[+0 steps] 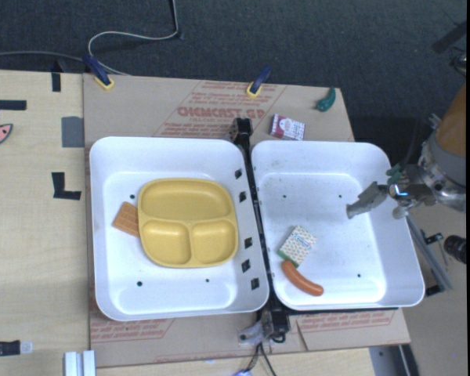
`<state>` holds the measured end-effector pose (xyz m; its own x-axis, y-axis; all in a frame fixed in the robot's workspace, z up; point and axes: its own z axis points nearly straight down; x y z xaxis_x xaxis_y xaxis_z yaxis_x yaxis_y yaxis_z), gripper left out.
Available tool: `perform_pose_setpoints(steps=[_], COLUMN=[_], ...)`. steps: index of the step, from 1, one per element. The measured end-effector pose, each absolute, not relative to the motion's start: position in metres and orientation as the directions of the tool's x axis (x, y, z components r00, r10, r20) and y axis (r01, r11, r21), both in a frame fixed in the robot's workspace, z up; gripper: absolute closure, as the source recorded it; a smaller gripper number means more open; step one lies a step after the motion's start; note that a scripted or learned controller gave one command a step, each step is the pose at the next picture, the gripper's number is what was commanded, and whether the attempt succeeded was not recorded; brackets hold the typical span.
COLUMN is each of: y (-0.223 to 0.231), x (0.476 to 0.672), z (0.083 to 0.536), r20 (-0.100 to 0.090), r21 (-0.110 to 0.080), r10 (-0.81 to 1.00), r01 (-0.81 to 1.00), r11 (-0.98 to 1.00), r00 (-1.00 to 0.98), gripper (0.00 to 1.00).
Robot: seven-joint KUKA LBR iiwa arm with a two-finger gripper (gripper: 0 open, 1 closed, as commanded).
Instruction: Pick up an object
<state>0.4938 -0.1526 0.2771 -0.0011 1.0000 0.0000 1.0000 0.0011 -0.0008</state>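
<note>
Two shallow white bins sit side by side on the desk, over a sheet of printed cardboard (219,112). The left bin (117,288) holds a yellow divided plate (189,222) near its middle, with a tan wafer-like piece (126,219) tucked against the plate's left edge. The right bin (337,163) holds two loose things toward its front-left corner — a small pale patterned packet (298,244) and, just in front of it and slightly apart, an orange sausage-shaped toy (302,280) lying slantwise. The gripper (384,194) reaches in over the right bin's right rim, about midway along that edge, with one grey finger (362,201) jutting toward the bin's middle; nothing shows between the jaws, and whether they are released or clenched I cannot tell. It is well apart from the packet and the sausage toy. Beyond the bins' far edge lie a small red-and-white packet (287,127) and a teal clip (326,99) — both on the cardboard.
</note>
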Motion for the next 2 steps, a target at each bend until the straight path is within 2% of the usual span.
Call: perform_pose_setpoints(steps=[1,2], y=[-0.124,-0.094], x=[0.492,0.485], z=[0.12,0.086], r20=[0.002,-0.002], r21=[-0.005,0.003], r10=[1.0,1.0], r01=[1.0,1.0], r11=[0.001,-0.001], r00=[-0.001,0.001], gripper=[0.0,0.0])
